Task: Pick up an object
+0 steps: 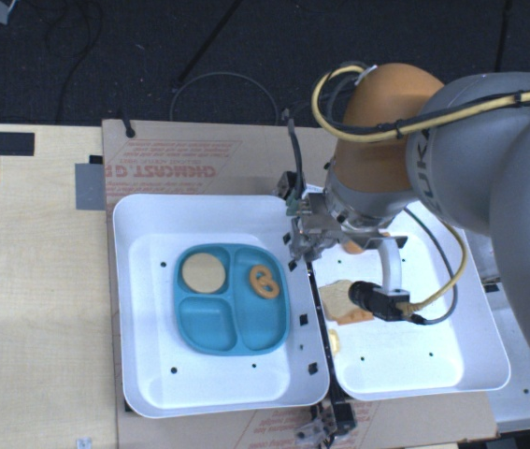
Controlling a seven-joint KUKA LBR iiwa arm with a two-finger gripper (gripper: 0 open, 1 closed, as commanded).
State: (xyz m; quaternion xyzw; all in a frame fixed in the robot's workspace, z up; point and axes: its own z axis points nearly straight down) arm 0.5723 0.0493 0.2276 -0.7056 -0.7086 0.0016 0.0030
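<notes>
The step in hand looks like the approach: the end effector (pixel 304 237) hangs low over the ridge where the left bin (pixel 143 344) and the right bin (pixel 433 363) meet, toward the far edge of the surface (pixel 31 297). Nothing can be seen caught in it. Whether it is released or clenched cannot be told, since the wrist hardware hides its tip. The nearest candidate for picking seems to be the pale bread slice (pixel 336 297). It lies in the right bin close against the shared ridge, just on the near side of the end effector, with a small orange piece (pixel 356 317) touching its near edge. The other choices sit in the left bin, toward the middle of the surface, on a blue tray (pixel 210 330). A round biscuit (pixel 202 272) fills its far left compartment and a pretzel (pixel 265 282) its far right one, well apart from each other. The next move probably calls for a short shift toward the near edge, clear of the bin walls, and then a straight descent onto the slice. A flat thing like that may be hard to get hold of. The arm (pixel 470 157) comes in from the right edge of the surface, bulky and bent, its orange band (pixel 386 101) uppermost and the wrist pointing steeply down.
</notes>
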